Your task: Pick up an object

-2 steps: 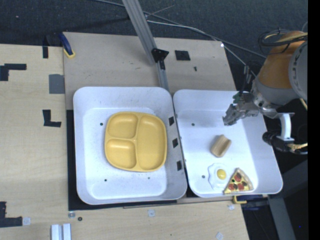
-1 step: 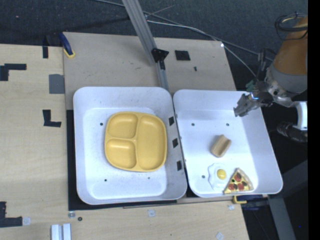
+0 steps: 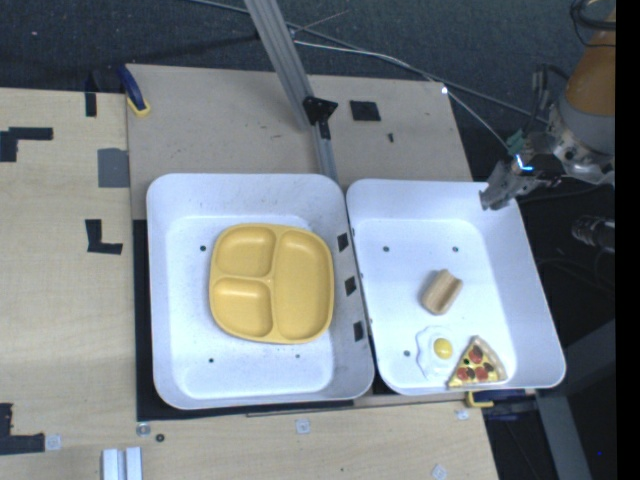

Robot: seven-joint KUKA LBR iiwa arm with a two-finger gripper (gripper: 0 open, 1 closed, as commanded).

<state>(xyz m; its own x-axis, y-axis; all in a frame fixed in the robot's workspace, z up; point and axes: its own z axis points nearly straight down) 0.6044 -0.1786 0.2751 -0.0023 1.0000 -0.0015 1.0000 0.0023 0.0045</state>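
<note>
In the right bin (image 3: 400, 218) lie a tan bread roll (image 3: 440, 291), a toy fried egg (image 3: 439, 350) and a toy pizza slice (image 3: 477, 362), the last two near the front edge. My gripper (image 3: 497, 190) hangs over the bin's far right corner, well away from all three objects. Nothing shows between its dark fingers. The arm with its orange band (image 3: 592, 78) comes in from the upper right.
The left bin (image 3: 170, 268) holds a yellow divided plate (image 3: 271, 282). A metal pole (image 3: 280, 43) slants across the back of the bench, ending near the gap between the bins. Cables run behind the bins.
</note>
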